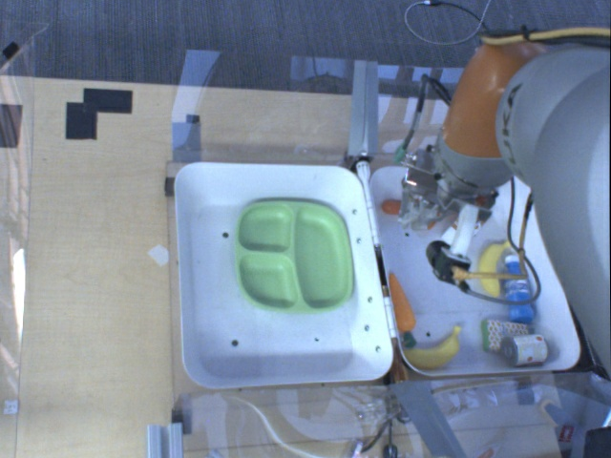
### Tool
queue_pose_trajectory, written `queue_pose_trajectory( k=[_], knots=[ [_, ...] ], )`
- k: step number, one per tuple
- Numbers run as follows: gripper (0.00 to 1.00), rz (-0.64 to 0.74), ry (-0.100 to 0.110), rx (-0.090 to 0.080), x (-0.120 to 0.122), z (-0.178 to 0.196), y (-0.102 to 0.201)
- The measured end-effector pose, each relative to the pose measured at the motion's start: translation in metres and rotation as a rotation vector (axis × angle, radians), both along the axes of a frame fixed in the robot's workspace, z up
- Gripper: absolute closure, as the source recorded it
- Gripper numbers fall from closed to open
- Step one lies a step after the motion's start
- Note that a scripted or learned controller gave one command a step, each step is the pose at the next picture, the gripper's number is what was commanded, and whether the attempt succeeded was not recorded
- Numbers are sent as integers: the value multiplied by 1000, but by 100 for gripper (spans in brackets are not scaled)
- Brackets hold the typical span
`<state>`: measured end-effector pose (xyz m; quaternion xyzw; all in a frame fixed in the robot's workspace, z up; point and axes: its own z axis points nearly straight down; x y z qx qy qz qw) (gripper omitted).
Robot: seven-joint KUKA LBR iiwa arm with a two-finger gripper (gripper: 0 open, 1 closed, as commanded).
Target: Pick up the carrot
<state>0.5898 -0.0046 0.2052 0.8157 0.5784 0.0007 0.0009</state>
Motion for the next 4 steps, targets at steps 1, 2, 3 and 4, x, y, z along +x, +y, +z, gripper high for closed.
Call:
queue_pose_trajectory(
  k=[1,2,3,4],
  knots=[
    [100,321,-4,-1,79,-20,60],
    [100,-47,-1,1,74,-20,40],
    [100,117,-3,2,79,-41,144],
    [100,-180,-3,2,80,-15,102]
  ],
)
